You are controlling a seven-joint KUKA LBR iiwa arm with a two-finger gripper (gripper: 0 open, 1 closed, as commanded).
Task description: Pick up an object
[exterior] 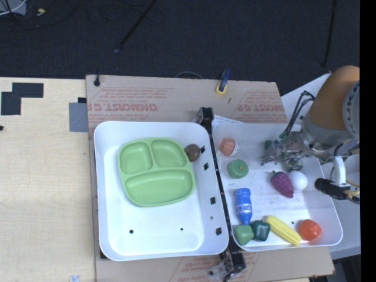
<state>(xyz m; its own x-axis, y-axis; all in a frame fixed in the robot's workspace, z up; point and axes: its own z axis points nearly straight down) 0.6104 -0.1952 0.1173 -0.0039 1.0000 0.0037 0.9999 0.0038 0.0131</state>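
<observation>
From above the bench, the arm (335,107) reaches in from the right and its gripper (281,155) hangs low over the right bin (332,231), just above the purple grapes (282,183) and a white ball (298,181) that touches them. Whether the claw is wide or narrow I cannot tell; it is a dark tangle from here, and nothing shows between it.

The nearest candidates for picking are those grapes and the ball, with a green round fruit (238,168) and a pinkish one (227,146) further left. A blue bottle (243,204), corn (283,229), a tomato (309,230) and green peppers (252,232) crowd the near edge.

The left bin (111,234) holds a green divided plate (156,171) and a small brown thing (192,152).

I'd worry the grapes and ball sit so close that closing on one nudges the other away, or the round ball simply squirts out.
</observation>
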